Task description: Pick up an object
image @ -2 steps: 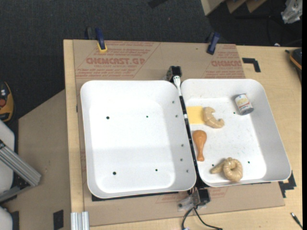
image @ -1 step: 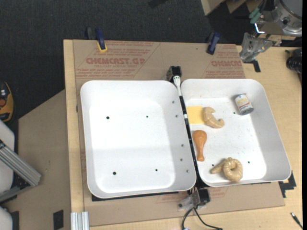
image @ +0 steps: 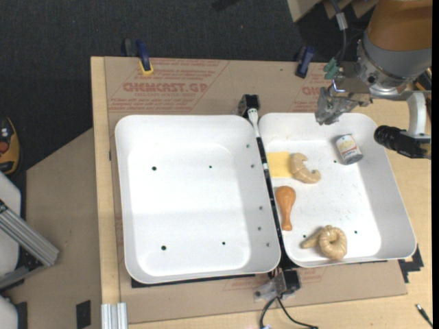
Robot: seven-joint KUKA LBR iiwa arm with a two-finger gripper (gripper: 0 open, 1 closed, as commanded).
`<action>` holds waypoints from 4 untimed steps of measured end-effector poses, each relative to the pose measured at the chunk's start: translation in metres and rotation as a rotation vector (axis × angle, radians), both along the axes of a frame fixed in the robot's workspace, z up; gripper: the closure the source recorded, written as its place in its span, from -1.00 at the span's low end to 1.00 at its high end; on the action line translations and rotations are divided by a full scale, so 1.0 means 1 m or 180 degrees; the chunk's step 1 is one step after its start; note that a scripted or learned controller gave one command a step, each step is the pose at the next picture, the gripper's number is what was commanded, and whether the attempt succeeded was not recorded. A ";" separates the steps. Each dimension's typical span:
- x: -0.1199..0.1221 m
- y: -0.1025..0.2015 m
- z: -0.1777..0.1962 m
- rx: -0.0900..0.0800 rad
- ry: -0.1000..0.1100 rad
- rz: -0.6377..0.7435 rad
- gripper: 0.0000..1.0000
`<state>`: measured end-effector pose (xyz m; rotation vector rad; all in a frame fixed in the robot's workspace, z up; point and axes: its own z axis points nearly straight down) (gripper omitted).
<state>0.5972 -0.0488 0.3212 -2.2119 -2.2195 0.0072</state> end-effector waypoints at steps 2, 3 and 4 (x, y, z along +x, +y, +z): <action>-0.081 0.170 0.027 -0.0004 0.0012 0.0027 1.00; -0.122 0.201 -0.059 -0.0014 0.0017 0.0003 1.00; -0.089 0.174 0.077 0.0003 -0.0085 -0.0017 1.00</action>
